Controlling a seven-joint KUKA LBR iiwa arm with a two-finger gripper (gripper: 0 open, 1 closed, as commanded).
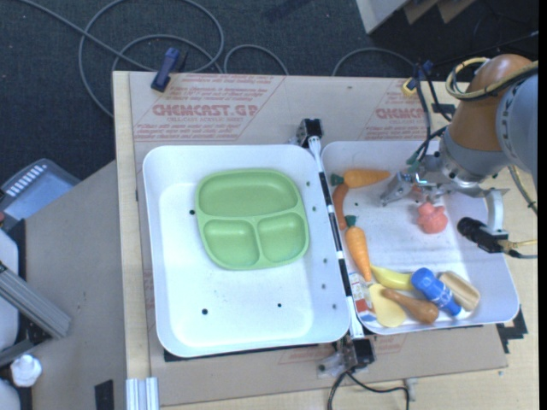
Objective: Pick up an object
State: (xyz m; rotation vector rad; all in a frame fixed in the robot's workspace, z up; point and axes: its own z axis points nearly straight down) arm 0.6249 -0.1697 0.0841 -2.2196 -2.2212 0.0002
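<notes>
We see the gripper (pixel 416 186) low in the right bin (pixel 504 301), fingers spread with nothing between them. A pink toy (pixel 432 219) lies just below it. Two carrots (pixel 359 253), a banana (pixel 391 276), a blue bottle (pixel 436 289) and a hot dog (pixel 460 290) lie nearby. The left bin (pixel 162 254) bears one green divided plate (pixel 252 218). Both bins rest on a board over dark carpet (pixel 68 58).

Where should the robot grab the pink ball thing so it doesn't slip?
Across the middle of the pink ball, coming straight down from above. It looks round and lies apart from the other toys, so the widest part is probably easiest. The hand is just beside it.
</notes>
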